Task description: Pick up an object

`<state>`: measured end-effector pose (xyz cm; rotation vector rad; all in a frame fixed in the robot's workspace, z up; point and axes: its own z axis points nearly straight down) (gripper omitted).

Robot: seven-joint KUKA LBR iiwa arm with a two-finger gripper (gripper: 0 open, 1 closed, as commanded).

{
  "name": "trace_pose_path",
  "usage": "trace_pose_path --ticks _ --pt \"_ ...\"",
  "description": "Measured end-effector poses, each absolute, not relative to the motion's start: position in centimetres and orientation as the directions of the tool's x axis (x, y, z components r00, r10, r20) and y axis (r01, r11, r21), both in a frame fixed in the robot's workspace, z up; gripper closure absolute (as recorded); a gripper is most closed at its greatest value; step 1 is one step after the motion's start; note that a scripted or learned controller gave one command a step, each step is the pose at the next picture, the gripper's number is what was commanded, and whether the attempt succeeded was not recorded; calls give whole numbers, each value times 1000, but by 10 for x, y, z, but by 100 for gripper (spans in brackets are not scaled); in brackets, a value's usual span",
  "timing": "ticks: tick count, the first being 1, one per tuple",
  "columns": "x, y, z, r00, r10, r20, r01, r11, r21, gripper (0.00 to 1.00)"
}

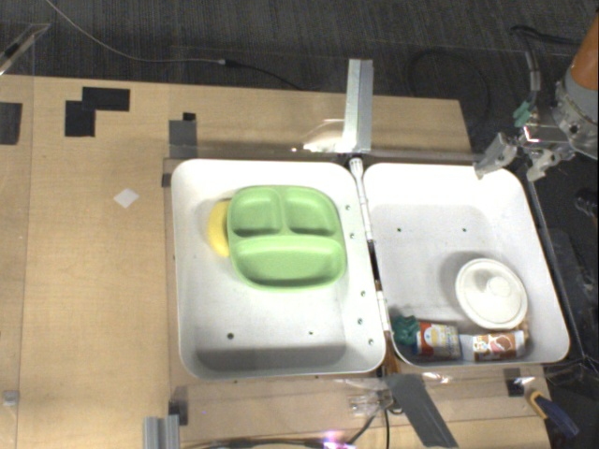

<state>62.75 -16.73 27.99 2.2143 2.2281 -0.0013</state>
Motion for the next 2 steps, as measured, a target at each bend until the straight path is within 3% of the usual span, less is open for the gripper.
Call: trace_pose_path --ticks 1,2 --pt "601 -136 183 -44 999 0 999 44 -3 0" --pt "603 -116 238 -81 997 0 997 81 1 0"
